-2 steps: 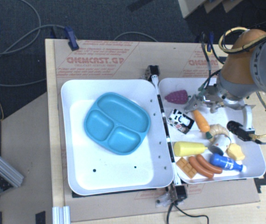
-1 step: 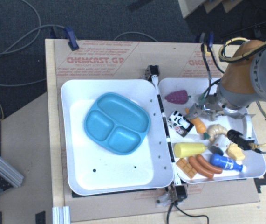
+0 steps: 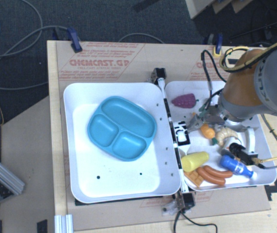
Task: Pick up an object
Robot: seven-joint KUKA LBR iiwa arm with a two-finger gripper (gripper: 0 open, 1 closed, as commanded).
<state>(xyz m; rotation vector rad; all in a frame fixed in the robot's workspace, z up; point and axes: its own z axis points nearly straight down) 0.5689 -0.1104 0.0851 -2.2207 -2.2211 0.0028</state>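
Two shallow white bins sit side by side on the bench: the left bin [image 3: 80,178] and the right bin [image 3: 269,178], touching along a shared middle edge. Taking the right bin as the landmark, the grey arm [image 3: 269,81] with its orange band reaches over that bin's far right part, its wrist hanging above the bin's middle. The blue divided plate [image 3: 122,127] lies in the left bin, well apart from the right bin and tilted a little. Inside the right bin, the purple object [image 3: 184,100] rests near the far left corner. The yellow object [image 3: 195,160] lies by the near left side, and the reddish sausage [image 3: 212,174] lies just beside it toward the near edge, touching or almost touching it. The blue bottle-like object [image 3: 236,166] lies at the near right, close to the sausage's end. The small orange object [image 3: 207,131] sits near the bin's centre, just below the gripper [image 3: 205,114]. How the jaws stand cannot be told, as the wrist and cables hide them.
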